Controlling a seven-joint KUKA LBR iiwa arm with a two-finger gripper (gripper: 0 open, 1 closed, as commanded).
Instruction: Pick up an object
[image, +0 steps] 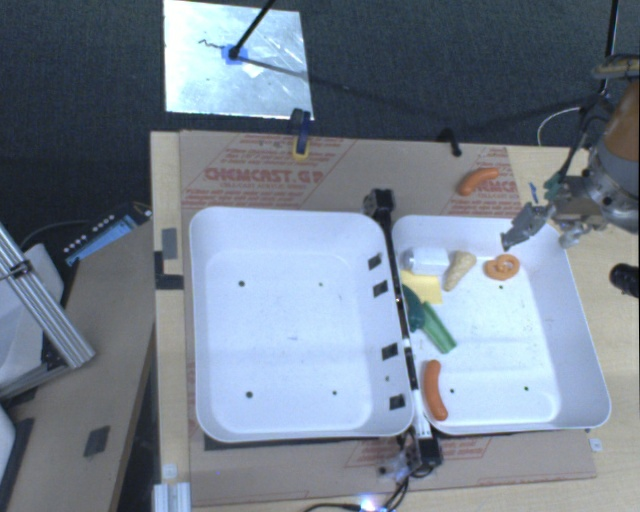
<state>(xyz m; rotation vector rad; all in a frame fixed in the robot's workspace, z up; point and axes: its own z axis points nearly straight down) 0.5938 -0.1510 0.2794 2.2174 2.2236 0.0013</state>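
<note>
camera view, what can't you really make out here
- Gripper: small and blurred over the right bin's far rim, so open or shut is unclear.
- Arm: cut off by the right edge.
- Green thing and yellow piece: too small to identify; they overlap by the divider.

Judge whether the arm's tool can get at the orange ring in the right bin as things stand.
Probably yes: the tool hangs just right of the orange ring, which lies apart from the other items, nothing over it.

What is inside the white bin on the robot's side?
The right bin holds a white block, cream piece, orange ring, yellow piece, green toy and orange sausage. The green toy hides part of the yellow piece.
</note>
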